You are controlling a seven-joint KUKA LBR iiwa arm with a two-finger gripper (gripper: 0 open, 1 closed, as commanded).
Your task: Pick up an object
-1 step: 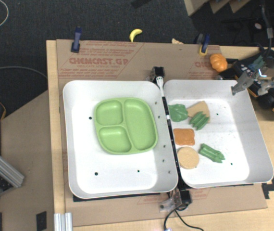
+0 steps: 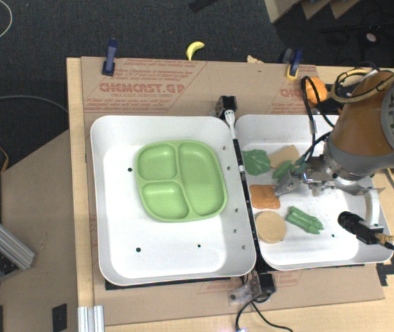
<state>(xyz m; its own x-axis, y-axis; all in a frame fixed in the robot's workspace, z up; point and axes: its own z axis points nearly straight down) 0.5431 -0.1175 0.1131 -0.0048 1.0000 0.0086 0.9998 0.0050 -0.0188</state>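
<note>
While the gripper (image 2: 295, 175) hovers low in the right bin (image 2: 335, 254), I cannot tell its grip; toy foods (image 2: 264, 198) cluster just left of it, within reach.

Even, fairly bright overhead light falls on the scene, and the two white bins (image 2: 114, 206) are nearly washed out, with little surface detail. Shadows are soft and short, lying along the bin rims and under the arm (image 2: 370, 133). The dark floor (image 2: 45, 26) beyond the table (image 2: 148, 81) reads dim. Overall sharpness is modest, with slight softness and compression grain on small objects.
</note>
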